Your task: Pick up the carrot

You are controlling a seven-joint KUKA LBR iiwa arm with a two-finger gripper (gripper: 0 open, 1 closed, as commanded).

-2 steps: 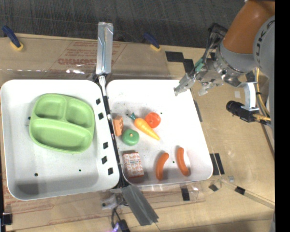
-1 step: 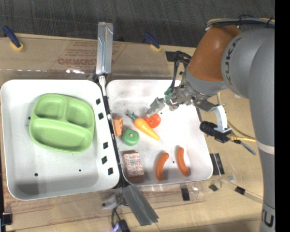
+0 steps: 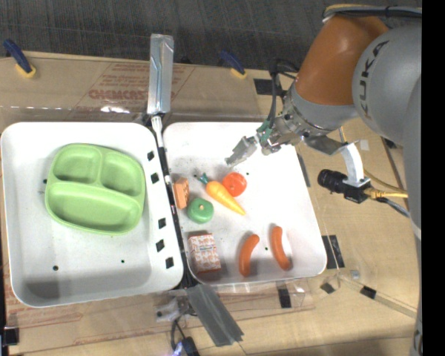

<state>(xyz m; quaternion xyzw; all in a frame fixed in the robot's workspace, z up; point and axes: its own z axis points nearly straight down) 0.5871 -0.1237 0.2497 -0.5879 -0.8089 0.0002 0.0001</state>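
Note:
The carrot (image 3: 225, 196) lies in the right bin (image 3: 300, 199), orange and tapered, with its green top pointing to the upper left. A red tomato (image 3: 236, 183) touches its upper side. My gripper (image 3: 238, 153) hangs above the bin's upper middle, a short way up and to the right of the carrot and apart from it. Nothing is seen in the gripper.
Also in the right bin: a green round piece (image 3: 201, 211), an orange chunk (image 3: 181, 193) by the divider, a brown box (image 3: 204, 251) and two sausages (image 3: 247, 254) (image 3: 280, 246). The left bin (image 3: 22, 258) holds a green compartment plate (image 3: 96, 188).

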